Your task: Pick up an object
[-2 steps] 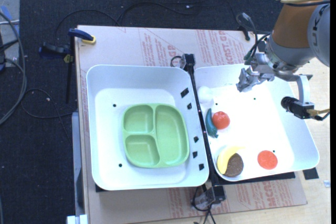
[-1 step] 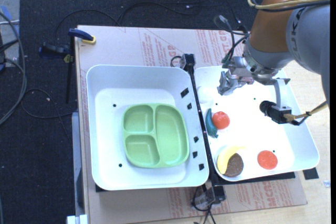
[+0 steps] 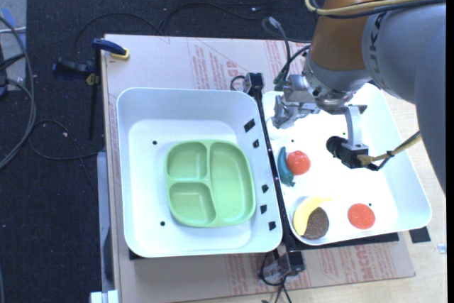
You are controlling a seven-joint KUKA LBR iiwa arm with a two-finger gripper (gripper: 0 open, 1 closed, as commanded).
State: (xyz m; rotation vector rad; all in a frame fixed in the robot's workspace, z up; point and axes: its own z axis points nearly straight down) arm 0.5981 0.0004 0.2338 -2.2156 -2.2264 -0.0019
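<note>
The arm hangs over the right bin, and nothing has been picked up yet.

From the camera above, the gripper [image 3: 289,108] is over the far left part of the right bin [image 3: 397,128], beside the wall that splits the two bins. I cannot tell if it is released or clenched, and I see nothing in it. Nearer than the gripper in that bin lie a red ball [image 3: 299,162] touching a teal piece [image 3: 283,167], then a yellow piece [image 3: 305,211] with a brown round thing [image 3: 316,223] on it, and a red disc [image 3: 361,216] to their right. The left bin [image 3: 135,152] has a green tray [image 3: 210,182] with three parts. I think the grab is still to come: the arm must go down, close on one toy, and lift it.
</note>
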